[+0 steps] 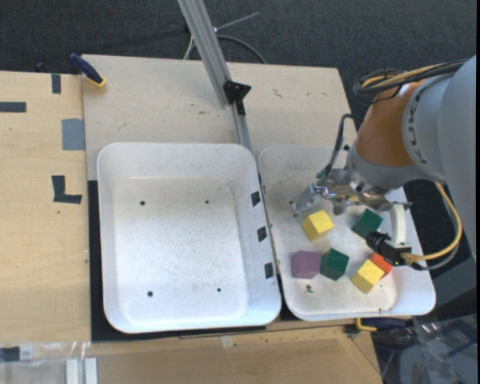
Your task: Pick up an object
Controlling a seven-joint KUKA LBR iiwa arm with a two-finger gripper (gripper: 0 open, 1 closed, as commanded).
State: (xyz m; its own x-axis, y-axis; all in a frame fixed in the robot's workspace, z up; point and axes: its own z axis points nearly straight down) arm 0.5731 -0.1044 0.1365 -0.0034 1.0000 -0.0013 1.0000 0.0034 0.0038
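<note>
Overhead, the fingers [314,204] hang just above a yellow block [318,224]; their state is unclear.

A yellow block [318,224] lies tilted near the middle of the right bin [288,174]. Below it, a purple block [306,264] and a green block [334,264] sit side by side. Another green block [367,222], an orange block [382,262] and a second yellow block [368,276] lie further right.
</note>
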